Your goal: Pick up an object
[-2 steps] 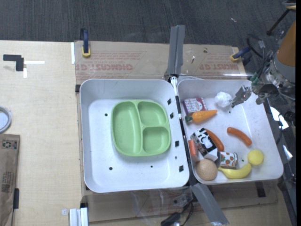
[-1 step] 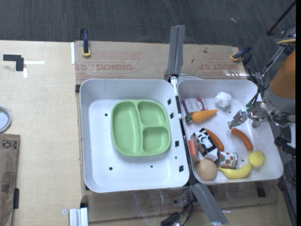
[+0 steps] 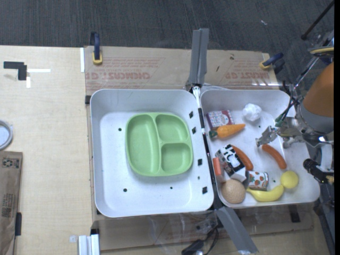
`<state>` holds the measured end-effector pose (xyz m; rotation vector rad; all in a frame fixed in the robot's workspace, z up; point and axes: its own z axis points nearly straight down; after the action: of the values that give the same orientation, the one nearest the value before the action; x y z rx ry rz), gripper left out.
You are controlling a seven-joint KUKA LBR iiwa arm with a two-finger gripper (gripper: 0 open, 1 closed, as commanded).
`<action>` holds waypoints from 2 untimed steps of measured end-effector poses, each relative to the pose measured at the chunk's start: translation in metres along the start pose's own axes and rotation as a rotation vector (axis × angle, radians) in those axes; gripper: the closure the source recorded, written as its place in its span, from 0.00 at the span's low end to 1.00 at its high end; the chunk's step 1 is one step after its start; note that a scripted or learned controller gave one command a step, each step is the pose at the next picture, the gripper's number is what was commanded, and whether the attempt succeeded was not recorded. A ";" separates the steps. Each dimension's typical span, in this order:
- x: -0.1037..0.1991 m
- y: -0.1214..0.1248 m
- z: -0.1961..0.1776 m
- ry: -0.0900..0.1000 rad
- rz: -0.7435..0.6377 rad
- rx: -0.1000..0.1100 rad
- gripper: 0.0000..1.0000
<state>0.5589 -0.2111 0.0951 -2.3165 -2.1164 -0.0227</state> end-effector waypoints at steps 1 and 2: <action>-0.005 -0.002 -0.008 -0.010 0.003 0.003 1.00; 0.021 0.006 -0.016 -0.015 0.236 0.007 1.00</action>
<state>0.5666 -0.1909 0.1114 -2.5522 -1.8305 0.0032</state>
